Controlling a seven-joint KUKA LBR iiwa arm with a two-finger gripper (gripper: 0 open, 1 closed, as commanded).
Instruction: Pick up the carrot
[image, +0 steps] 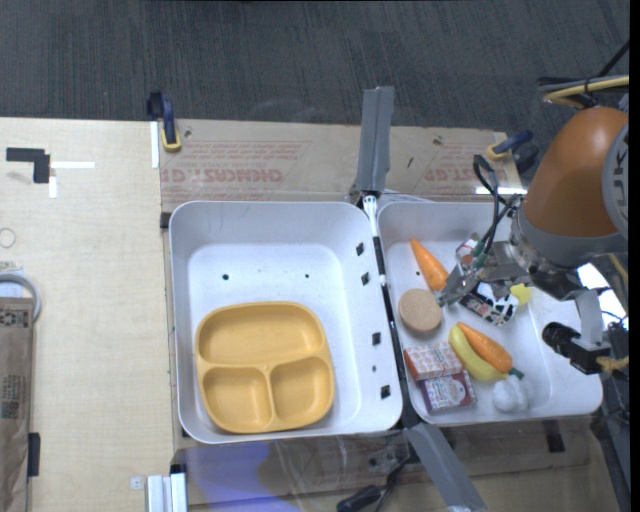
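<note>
White moulded plastic formed the two shallow bins, which sat side by side on the pale wooden table (90, 330). The left bin (200, 235) held a mustard-yellow, round-cornered plastic tray (265, 365) split into three compartments. In the right bin (400, 215), a smooth, tapered orange carrot (430, 265) lay near the far left corner, pointing away from the camera, with a flat tan disc-shaped cookie (420, 311) just beside its blunt end. A second orange carrot (487, 347) rested across a curved yellow banana (470, 355) toward the bin's middle, and two small pink-and-white printed cartons (440, 375) sat near the front wall. A round whitish object (509, 397) lay at the front right. The grey arm with its glossy orange band (580, 170) reached in from the right. Its metal end effector (468, 282) hung low just right of the tapered carrot, beside a small black-and-white patterned item (495, 303); whether its jaws were spread or closed could not be told.
</note>
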